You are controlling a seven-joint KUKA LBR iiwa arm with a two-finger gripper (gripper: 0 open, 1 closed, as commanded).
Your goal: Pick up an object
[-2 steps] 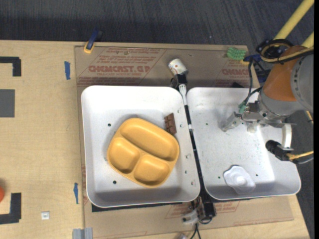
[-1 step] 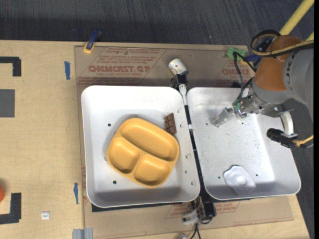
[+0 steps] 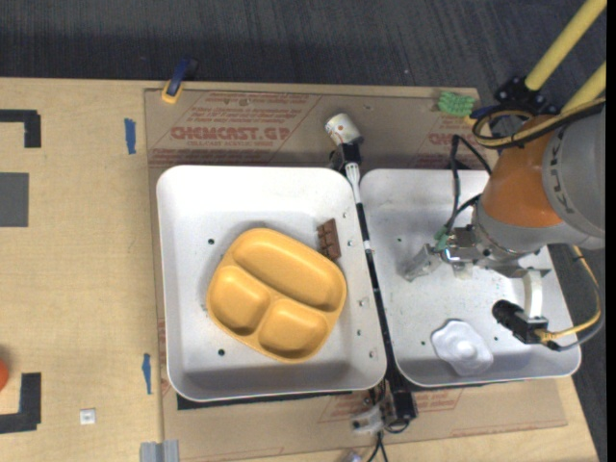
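Yellow plastic, a three-compartment plate (image 3: pixel 276 294) lies upside down in the left bin (image 3: pixel 183 258), with a small brown block (image 3: pixel 328 240) just beside its upper right edge, near the wall between the bins. In the right bin (image 3: pixel 414 210) a clear, whitish lidded cup (image 3: pixel 459 346) rests near the front wall. The tool (image 3: pixel 421 263) hangs low over that bin's middle, its metal fingers apart with nothing between them, well apart from the cup.
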